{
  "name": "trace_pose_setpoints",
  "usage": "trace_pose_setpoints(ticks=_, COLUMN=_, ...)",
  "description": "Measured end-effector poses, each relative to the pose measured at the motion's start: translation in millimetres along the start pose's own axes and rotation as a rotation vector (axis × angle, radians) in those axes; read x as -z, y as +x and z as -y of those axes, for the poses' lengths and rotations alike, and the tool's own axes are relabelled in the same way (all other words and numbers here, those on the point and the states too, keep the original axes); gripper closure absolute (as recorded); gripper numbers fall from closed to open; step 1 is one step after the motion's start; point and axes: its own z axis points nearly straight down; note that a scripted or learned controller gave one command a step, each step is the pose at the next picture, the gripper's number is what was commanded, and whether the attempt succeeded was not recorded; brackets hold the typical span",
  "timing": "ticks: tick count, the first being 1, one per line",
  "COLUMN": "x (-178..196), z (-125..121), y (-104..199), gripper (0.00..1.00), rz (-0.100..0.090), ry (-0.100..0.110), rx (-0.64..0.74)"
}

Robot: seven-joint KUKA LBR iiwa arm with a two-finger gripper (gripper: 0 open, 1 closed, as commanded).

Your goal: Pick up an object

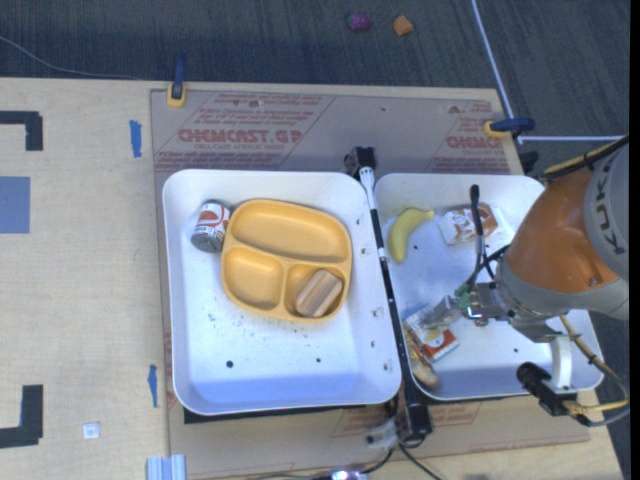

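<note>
Task looks barely started imo. The arm is reaching into the right bin w/ the tool down low near a crinkly packet, prob the pick target, but nothing is lifted yet. Whether the tool is open or closed, I can't tell, the wrist and cables block it. So the grab + lift are both left to do.

Stuff in that bin: a yellow banana, smooth and curved, up near the top left corner; a small flat printed carton just beside it; the packet looks shiny and wrinkled, soft plastic I'd guess, w/ a red/white bit under it.

Left bin has a yellow divided tray, hard moulded plastic, w/ a tan rounded block in its lower right compartment. A dented can lies touching the tray's left edge. Table is pale wood.
</note>
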Motion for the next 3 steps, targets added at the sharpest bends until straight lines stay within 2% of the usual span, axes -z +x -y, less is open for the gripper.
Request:
trace_pose_setpoints(ticks=1, x=-0.1, z=0.2, y=0.9, gripper=0.0, rz=0.002, ry=0.0, rx=-0.001)
trace_pose_setpoints(ticks=2, x=11.5, z=-2.1, y=0.5, gripper=1.0, rz=0.004, ry=-0.007, rx=-0.002)
trace_pose_setpoints(ticks=3, x=11.5, z=-2.1, y=0.1, gripper=0.0, rz=0.004, ry=-0.007, rx=-0.002)
